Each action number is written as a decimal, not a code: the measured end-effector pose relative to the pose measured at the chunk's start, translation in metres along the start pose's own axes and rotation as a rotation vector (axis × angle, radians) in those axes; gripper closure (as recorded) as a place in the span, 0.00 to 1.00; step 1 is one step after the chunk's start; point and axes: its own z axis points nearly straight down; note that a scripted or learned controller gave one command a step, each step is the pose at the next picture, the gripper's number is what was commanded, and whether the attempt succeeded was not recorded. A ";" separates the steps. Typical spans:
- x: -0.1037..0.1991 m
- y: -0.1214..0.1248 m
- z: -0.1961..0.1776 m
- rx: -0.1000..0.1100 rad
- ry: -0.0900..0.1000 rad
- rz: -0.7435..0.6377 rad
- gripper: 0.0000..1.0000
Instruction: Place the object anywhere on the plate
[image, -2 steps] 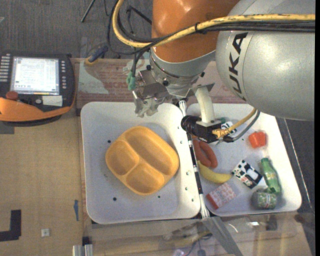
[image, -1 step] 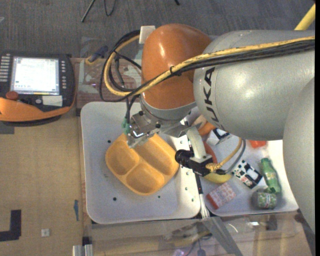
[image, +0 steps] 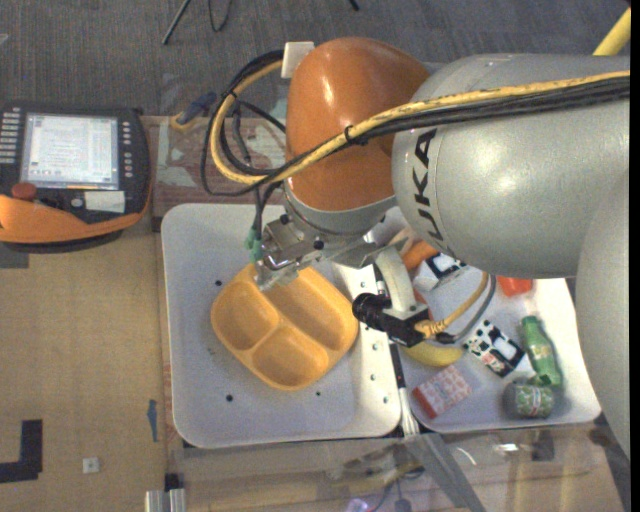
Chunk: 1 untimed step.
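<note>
Hand (image: 268, 262) sits low over the back-left rim of the yellow three-compartment plastic plate (image: 285, 325), which lies in the left white bin (image: 190, 330). Can't tell the hand's state from this angle, arm body covers it. No object visible on the plate. Right white bin (image: 500, 418) holds a yellow banana (image: 436, 351), pink-red flat packet (image: 441, 391), green bottle (image: 540, 350), dark green crumpled can (image: 527, 400), black-and-white patterned box (image: 495, 347). Grey-orange teach pendant (image: 70, 170) on the surface far left.
</note>
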 end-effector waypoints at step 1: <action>-0.015 -0.018 -0.105 0.002 -0.001 0.035 1.00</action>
